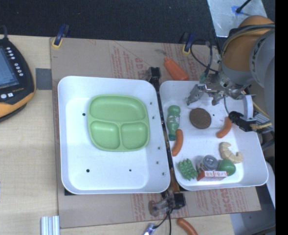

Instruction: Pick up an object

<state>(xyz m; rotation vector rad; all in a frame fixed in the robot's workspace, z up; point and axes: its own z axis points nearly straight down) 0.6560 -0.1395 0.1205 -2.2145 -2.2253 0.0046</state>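
Tray (pixel 118 122) in left bin (pixel 70 131) (centred) — alone

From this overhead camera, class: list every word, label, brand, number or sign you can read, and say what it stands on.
None can be quoted with confidence.
Cardboard sheet under the bins: red printed lettering in rows, too blurred to read.
Handheld control pendant at left: lit screen, contents too small to read.
Small red and white packet in the right bin: a label, illegible.
Green divided plate in the left bin: no text seen.
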